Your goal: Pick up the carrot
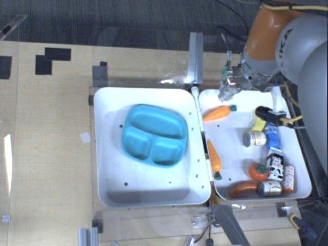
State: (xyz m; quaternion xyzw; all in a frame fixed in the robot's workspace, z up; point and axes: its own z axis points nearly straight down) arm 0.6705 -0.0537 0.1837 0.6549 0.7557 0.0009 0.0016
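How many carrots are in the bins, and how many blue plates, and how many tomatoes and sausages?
Orange carrots with green ends: 2, one at the top of the right bin, one along its left wall.
Blue plastic divided plate: 1, in the left bin.
Red round tomato: 1.
Reddish-brown sausage: 1.
Total: 5.

Two bins sit side by side on the bench [46,137]. The left bin [110,188] holds a divided tray [154,134]. In the right bin [233,142], one carrot [217,113] lies at the rear left corner, just beneath the tool [225,92]; a second carrot [214,159] lies along the left wall.
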